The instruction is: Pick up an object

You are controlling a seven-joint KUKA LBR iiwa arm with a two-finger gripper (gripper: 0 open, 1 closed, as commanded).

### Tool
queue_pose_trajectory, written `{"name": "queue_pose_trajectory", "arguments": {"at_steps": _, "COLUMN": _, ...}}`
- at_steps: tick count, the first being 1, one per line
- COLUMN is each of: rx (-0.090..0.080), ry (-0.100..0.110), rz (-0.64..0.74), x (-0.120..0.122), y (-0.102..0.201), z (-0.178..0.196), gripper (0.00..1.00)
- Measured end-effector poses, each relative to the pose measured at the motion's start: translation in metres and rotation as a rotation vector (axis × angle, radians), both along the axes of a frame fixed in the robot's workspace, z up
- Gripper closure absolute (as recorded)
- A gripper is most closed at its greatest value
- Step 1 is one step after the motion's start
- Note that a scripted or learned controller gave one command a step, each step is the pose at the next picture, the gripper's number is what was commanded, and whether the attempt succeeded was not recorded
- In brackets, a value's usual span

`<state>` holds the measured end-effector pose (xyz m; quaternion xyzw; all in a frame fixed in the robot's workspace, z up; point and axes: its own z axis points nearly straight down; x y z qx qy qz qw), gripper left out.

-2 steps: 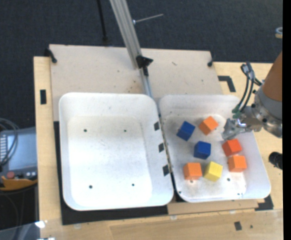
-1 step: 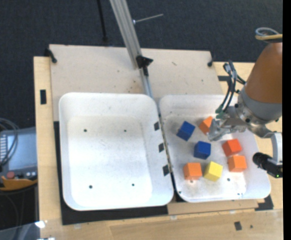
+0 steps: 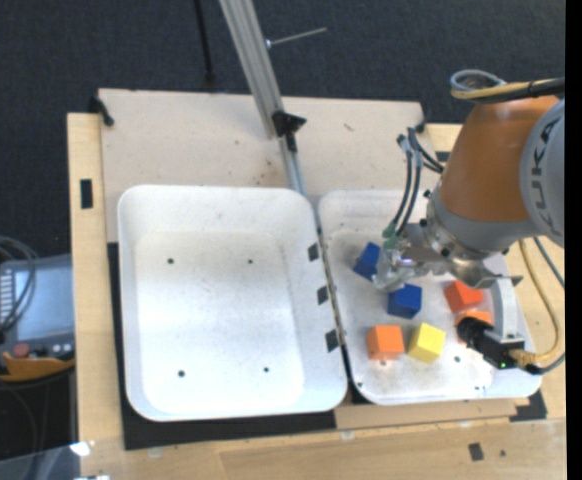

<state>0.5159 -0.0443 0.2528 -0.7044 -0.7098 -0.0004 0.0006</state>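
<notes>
The right bin point(image 3: 371, 213) holds several small blocks. One blue block point(image 3: 367, 260) lies near the bin's left side, and a second blue block point(image 3: 405, 300) lies just below and right of it. An orange block point(image 3: 384, 341) and a yellow block point(image 3: 427, 343) sit side by side toward the front. A red-orange block point(image 3: 463, 295) lies further right, partly under the arm. My gripper point(image 3: 398, 268) hangs low between the two blue blocks, close to both. No block is lifted off the bin floor.
The left bin point(image 3: 221, 298) sits beside the right one, their walls meeting near the middle. A slanted aluminium post point(image 3: 256, 58) rises behind the bins. The arm's orange and grey body point(image 3: 496, 173) covers the right bin's back right corner.
</notes>
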Motion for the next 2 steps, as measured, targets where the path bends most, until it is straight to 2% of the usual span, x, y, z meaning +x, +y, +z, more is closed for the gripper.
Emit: {"name": "queue_pose_trajectory", "arguments": {"at_steps": 2, "rx": 0.0, "ry": 0.001, "rz": 0.0, "x": -0.004, "y": 0.102, "z": -0.017, "gripper": 1.0}}
